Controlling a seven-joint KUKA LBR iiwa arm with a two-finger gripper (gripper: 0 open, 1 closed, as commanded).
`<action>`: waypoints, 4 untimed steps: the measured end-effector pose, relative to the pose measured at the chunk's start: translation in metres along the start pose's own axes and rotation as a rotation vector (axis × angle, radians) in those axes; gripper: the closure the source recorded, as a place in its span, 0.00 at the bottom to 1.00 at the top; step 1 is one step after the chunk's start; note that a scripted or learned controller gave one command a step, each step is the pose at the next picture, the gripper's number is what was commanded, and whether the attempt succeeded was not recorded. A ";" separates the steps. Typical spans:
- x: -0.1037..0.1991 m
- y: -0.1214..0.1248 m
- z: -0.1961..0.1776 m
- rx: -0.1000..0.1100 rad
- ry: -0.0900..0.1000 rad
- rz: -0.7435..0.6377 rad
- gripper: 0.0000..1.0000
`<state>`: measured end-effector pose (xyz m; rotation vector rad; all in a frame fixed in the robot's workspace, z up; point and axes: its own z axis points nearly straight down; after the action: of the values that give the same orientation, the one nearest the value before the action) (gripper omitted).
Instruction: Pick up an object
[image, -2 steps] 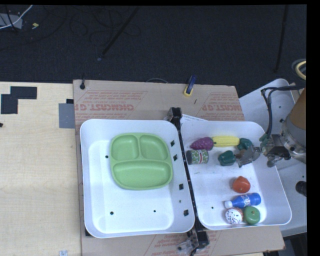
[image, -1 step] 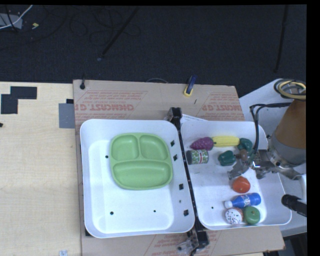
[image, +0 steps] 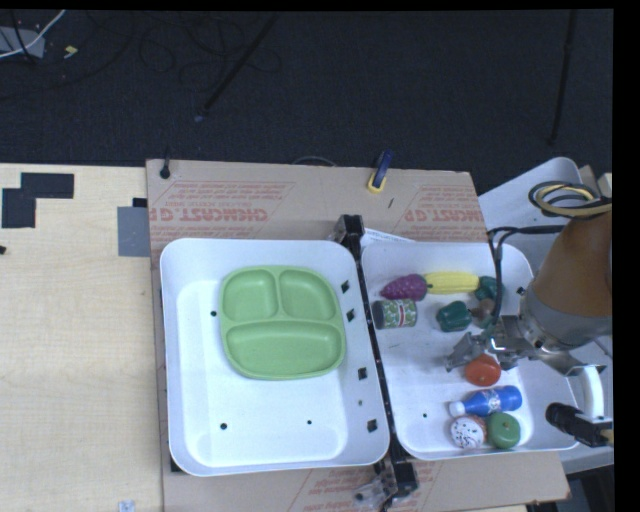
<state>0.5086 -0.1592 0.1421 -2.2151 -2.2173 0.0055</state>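
**Lining up on the orange ball**

My gripper (image: 478, 352) hangs over the right bin (image: 420, 420), just above the orange ball (image: 482, 373); whether it is spread or pressed together I cannot tell. To do this well I judge I should centre over the ball and descend straight. Nearer than the ball lies a blue bottle (image: 488, 402), long axis left-right, white cap leftward. Beyond the ball sits a green pepper (image: 453, 316), then a yellow corn cob (image: 450, 282).

Upside-down red print, seemingly "CHEMCAST", repeats on the brown cardboard sheet (image: 300, 200) under the bins
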 end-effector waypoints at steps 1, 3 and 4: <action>0.002 -0.001 0.054 0.000 0.000 0.000 0.00; 0.001 -0.002 -0.022 -0.010 -0.003 0.001 1.00; 0.009 -0.007 -0.072 -0.009 -0.003 0.000 1.00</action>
<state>0.5022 -0.1499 0.2146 -2.2209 -2.2235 -0.0020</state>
